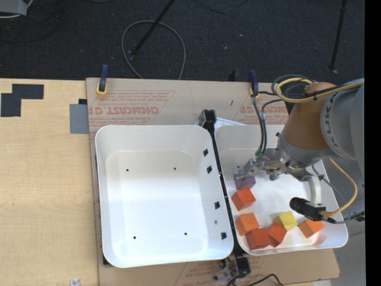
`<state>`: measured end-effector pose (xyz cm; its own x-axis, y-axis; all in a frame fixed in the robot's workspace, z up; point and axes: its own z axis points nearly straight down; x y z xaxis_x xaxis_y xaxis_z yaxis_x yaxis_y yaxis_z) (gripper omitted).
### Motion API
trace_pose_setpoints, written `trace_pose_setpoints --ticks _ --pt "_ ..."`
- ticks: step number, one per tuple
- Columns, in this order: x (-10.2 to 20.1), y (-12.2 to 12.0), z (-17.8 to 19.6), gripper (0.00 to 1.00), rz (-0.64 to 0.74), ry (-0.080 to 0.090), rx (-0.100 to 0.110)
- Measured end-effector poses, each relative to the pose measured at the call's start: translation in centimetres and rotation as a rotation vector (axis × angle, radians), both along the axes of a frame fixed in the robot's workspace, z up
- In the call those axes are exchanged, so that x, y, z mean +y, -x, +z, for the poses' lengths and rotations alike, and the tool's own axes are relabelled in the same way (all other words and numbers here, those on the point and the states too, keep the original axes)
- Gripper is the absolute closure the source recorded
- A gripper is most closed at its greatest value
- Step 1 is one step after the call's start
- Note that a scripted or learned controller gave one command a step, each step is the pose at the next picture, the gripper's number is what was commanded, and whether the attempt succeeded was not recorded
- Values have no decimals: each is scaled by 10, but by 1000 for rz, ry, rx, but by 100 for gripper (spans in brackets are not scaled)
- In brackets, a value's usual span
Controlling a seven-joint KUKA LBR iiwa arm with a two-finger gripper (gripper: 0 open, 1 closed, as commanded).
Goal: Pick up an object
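Observation:
The right bin [238, 137] holds several small blocks. A purple block [245, 180] lies near the bin's left wall. Just below it is an orange block [243, 198], and a second orange block [247, 223] sits lower down. Along the front edge lie two red blocks [258, 238] [277, 234], a yellow block [287, 220] and another orange block [311, 227]. My gripper [260, 165] hangs low in the right bin, just to the upper right of the purple block and close to it. The grey and orange wrist [306, 130] covers the bin's back right part.
The left bin [107, 159] stands beside the right one, with a black divider rail [215, 177] between them. Cables [321, 204] loop from the wrist over the right bin's right side. Blue and yellow clamps [103, 79] pin the cardboard at the back.

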<state>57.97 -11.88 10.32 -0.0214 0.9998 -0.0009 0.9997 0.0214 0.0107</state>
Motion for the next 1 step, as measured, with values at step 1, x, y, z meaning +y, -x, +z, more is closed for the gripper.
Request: trace_pose_setpoints --ticks 1 --pt "0 0 0 0 -3 0 0"
